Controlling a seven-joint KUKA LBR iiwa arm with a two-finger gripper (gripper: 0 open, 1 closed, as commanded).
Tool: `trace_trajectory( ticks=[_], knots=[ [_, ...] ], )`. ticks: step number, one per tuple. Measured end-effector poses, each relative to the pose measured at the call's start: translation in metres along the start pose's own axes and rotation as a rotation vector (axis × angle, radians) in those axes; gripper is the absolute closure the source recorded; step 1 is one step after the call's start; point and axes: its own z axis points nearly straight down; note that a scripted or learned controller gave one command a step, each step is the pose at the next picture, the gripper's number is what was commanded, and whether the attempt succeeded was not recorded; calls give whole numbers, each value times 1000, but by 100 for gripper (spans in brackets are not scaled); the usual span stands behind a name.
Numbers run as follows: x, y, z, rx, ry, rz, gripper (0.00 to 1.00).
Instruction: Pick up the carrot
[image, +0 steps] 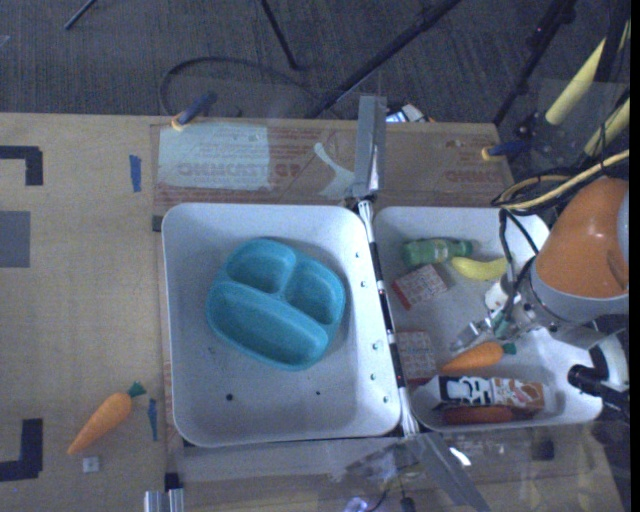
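Observation:
An orange carrot (473, 358) with a green top lies in the right bin (560, 415), pointing left, near the bin's middle. My gripper (490, 329) hangs just above the carrot, touching or nearly touching its upper side. The grey wrist with its orange band (590, 250) comes in from the right and hides the bin's right part. A second carrot (100, 421) lies on the wooden bench outside the bins, at the lower left.
A blue divided plate (277, 300) rests in the left bin (190, 400). The right bin also holds a green bottle (437, 250), a yellow banana (478, 268), a small red-and-white box (420, 286), a flat packet (415, 352) and a long snack box (492, 392) right below the carrot.

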Motion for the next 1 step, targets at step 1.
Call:
trace_trajectory(
  ticks=[1],
  knots=[
    [38,-10,9,3,-6,137,0]
  ],
)
